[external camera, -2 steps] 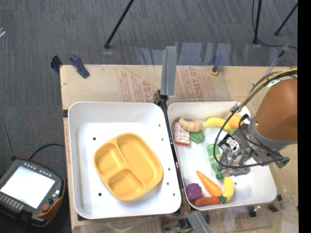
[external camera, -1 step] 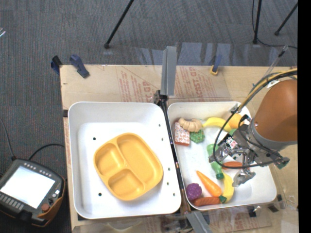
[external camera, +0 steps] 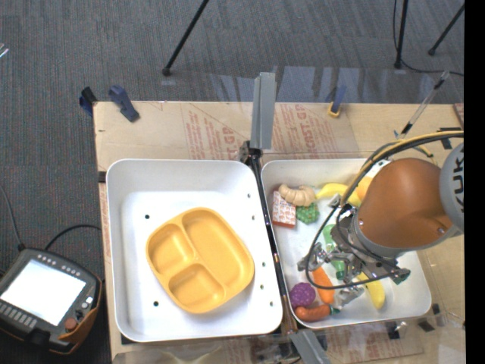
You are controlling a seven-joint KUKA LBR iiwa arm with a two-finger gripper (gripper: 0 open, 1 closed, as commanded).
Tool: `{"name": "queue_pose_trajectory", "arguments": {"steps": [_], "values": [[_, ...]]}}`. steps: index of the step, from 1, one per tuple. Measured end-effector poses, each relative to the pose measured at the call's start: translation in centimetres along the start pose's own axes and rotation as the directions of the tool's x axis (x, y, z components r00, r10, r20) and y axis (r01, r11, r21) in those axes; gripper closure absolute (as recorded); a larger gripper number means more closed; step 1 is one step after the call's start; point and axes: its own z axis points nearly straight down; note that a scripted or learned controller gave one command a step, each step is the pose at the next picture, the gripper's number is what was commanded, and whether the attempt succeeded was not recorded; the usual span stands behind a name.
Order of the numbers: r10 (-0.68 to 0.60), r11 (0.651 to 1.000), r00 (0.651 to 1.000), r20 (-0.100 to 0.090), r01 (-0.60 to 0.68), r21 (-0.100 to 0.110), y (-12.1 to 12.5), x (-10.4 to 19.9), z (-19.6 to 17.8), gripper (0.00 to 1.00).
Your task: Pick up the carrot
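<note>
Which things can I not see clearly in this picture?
- Two-finger gripper: the orange wrist band covers it from above; finger state unclear.
- Orange toy carrot: partly behind the gripper; contact unclear.
- Yellow toy banana: upper part under the wrist.

Grey arm (external camera: 464, 184); orange band (external camera: 402, 203); black cables (external camera: 402, 146); metallic wrist.
</note>
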Motion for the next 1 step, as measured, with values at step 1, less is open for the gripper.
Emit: {"name": "queue_pose_trajectory", "arguments": {"steps": [1], "values": [[-0.005,1.000,1.000,-0.003,0.005,-0.004,0.24,-0.14,-0.93,1.00]]}}
